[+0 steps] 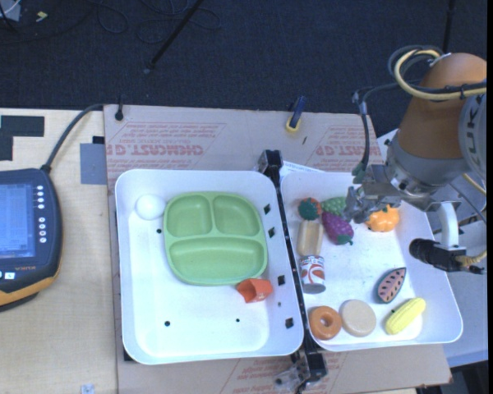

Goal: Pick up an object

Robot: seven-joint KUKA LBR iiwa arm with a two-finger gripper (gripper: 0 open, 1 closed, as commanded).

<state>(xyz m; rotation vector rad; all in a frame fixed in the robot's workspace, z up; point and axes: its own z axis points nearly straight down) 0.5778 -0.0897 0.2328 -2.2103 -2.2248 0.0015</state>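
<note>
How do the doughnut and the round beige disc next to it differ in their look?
The doughnut is orange-brown with a hole in its middle; the beige disc is pale and solid. The doughnut lies nearer the divider between the bins, the disc nearer the yellow corn. Both are round, flat and lie touching in the right bin.

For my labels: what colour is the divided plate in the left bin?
Light green; the plate shows in the camera view.
</note>
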